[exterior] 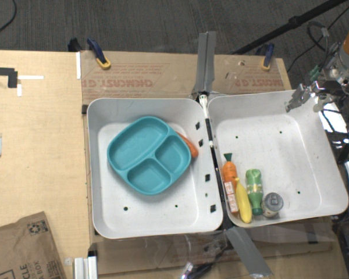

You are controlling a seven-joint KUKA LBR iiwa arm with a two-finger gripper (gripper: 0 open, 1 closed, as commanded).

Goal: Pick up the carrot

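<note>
The surface (35,156) on the far left is bare wood with a brown cardboard box (23,249) at its lower corner. Next comes the left bin (104,214), where a teal divided plate (149,154) lies tilted across the upper middle, leaving open white floor below it and along the bin's left wall. The carrot (190,146) peeks out from under the plate's right edge as a small orange tip, close to the divider (208,150) between the two bins, so little of it is exposed and the room around it is tight. Across the divider, the right bin (279,132) has a wide open floor in its upper half; its things cluster at the lower left: an orange bottle (229,179) against the left wall, a yellow banana-like piece (242,205), a green bottle (254,189) and a grey can (273,203). The pincer (302,96) hangs at the right bin's upper right rim, holding nothing; I cannot tell how far it is open.
</note>
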